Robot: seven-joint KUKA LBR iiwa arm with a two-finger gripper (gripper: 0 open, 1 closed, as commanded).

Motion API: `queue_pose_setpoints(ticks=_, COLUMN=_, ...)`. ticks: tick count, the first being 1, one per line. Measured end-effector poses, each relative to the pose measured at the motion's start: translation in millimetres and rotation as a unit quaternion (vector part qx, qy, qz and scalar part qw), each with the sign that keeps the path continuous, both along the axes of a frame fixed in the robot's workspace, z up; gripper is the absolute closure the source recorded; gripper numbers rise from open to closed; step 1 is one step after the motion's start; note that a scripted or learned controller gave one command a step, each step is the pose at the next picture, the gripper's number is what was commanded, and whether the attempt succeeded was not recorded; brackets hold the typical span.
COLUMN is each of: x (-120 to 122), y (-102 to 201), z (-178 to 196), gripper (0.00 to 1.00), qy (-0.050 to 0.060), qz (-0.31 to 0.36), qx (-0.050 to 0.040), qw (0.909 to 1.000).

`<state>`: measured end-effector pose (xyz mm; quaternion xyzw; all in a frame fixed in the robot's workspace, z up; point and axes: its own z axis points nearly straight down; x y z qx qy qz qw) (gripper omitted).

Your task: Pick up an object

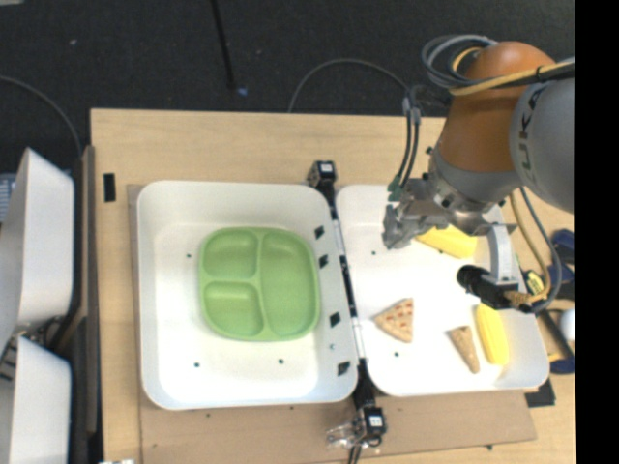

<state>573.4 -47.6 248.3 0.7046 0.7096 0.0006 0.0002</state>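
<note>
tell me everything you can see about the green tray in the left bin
The green tray is a light green, plastic-looking divided plate, roughly square with rounded corners. Raised ridges split it into three compartments: two at the far side and one wider at the near side. It lies flat and right side up on the floor of the left bin, about centred and turned slightly askew to the bin's walls. Nothing rests in its compartments, and nothing touches it except the bin floor beneath.

A pale wooden bench (242, 143) carries two shallow white bins set side by side, their inner rims touching along the middle. The left bin (164, 356) and the right bin (426, 380) lie flat on the boards, with small black clamps (322, 173) at the seam's ends
</note>
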Motion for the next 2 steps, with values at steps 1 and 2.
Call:
queue_pose_setpoints(ticks=1, x=1.5, y=54.7, z=8.7, gripper=1.00, qy=-0.001, qz=0.000, qx=0.0002, qw=1.0000)
queue_pose_setpoints(ticks=2, x=1.9, y=111.4, z=13.6, gripper=1.00, qy=0.000, qz=0.001, qx=0.0004, qw=1.0000)
